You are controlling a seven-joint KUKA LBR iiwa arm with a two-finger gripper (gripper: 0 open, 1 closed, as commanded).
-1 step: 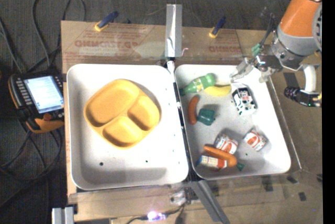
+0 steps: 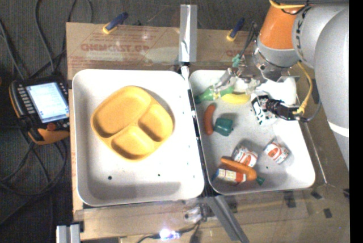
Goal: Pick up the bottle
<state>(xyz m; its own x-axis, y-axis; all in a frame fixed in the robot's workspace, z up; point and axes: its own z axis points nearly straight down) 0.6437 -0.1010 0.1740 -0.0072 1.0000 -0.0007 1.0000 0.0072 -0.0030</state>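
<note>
Two shallow white bins are seen side by side on a table, viewed from above at a slant. In the left bin point(image 2: 85, 179) a yellow divided tray point(image 2: 132, 121) is set. The right bin point(image 2: 303, 171) is scattered with small things: a green bottle point(image 2: 212, 91) lying on its side at the far left corner, a yellow banana-like piece point(image 2: 235, 98) just beside it, a red sausage point(image 2: 210, 118), a teal block point(image 2: 224, 125), two small red-and-white cans point(image 2: 245, 155) and an orange carrot point(image 2: 238, 167).

The gripper point(image 2: 241, 74) is reached in from the right and is placed low over the bottle's right end. Whether the jaws are open or closed cannot be told, and no object is seen held between them.

For a clean pick, the jaws are best closed across the bottle's narrow width, clear of the yellow piece and the bin wall, before anything is lifted.
</note>
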